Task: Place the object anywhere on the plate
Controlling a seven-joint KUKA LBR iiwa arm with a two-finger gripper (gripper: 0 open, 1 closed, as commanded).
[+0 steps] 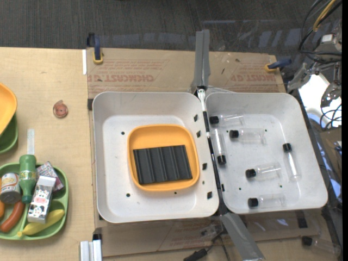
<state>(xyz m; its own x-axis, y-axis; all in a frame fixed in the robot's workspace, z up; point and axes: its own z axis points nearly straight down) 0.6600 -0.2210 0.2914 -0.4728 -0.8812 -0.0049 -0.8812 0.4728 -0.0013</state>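
Lying flat on the orange plate (pixel 163 132), a dark ribbed block (pixel 162 164), squarely inside the rim and set toward the near edge. Plate resting in the middle of the left white bin (pixel 109 162). In the right white bin (pixel 307 145), several clear tubes (pixel 266 171) with black caps, scattered apart on the floor. Beneath both bins, a sheet of cardboard (pixel 141 72). Well off to the left on the wooden bench, a green tray (pixel 57 222) of toy food with a green bottle (pixel 27 174) standing in it.
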